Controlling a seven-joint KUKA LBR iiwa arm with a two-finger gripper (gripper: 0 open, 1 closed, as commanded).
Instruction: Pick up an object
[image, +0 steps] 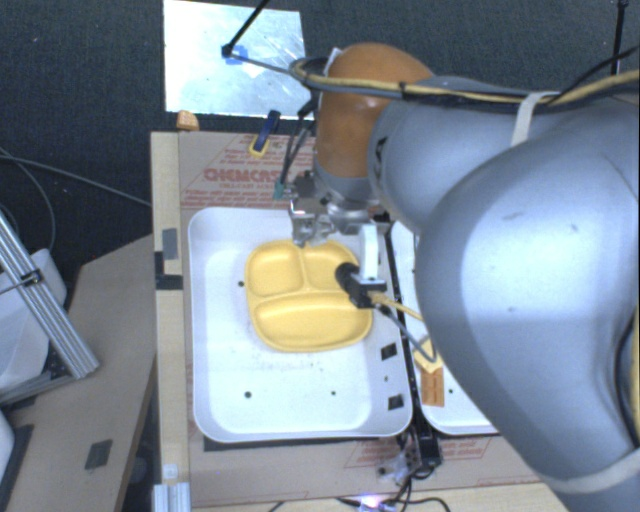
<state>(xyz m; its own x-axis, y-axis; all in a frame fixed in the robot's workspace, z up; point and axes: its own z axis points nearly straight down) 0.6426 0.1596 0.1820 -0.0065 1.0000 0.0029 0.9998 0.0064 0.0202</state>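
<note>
Reading "CHEMICAL" on cardboard (235, 175) behind bin (215, 330).

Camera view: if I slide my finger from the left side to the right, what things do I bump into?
Metal frame → left white bin → yellow divided plate → small orange block → big grey robot arm.

Grey arm (520, 250) from the right, orange-banded wrist (360, 110) angled down.
</note>
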